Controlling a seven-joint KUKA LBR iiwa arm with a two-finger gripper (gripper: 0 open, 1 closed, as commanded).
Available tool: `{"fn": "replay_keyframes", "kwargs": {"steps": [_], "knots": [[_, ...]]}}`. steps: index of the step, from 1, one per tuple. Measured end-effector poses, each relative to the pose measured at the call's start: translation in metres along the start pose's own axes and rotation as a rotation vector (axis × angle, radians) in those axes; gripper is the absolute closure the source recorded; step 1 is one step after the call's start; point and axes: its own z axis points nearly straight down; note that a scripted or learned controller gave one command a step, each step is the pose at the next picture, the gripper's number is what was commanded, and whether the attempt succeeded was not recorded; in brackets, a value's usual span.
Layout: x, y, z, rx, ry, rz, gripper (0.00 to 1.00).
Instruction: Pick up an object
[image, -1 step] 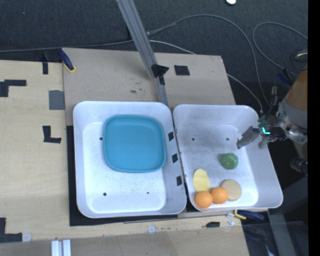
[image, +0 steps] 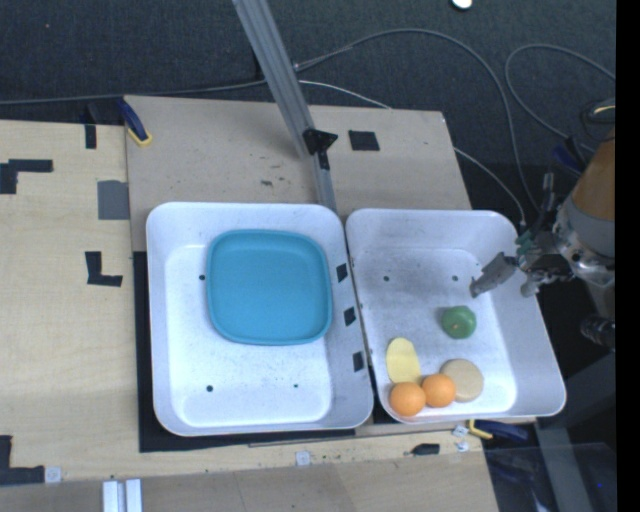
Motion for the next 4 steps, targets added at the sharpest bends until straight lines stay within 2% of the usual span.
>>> {"fn": "replay_keyframes", "kwargs": {"steps": [2,3,4], "knots": [[0.004,-0.008,0.125,0.006,0.001,0.000,0.00],[0.004,-0.008,0.128,-0.002,-0.002,0.000,0.00],[0.004,-0.007,0.117,-0.003,-0.002,0.000,1.00]]}}
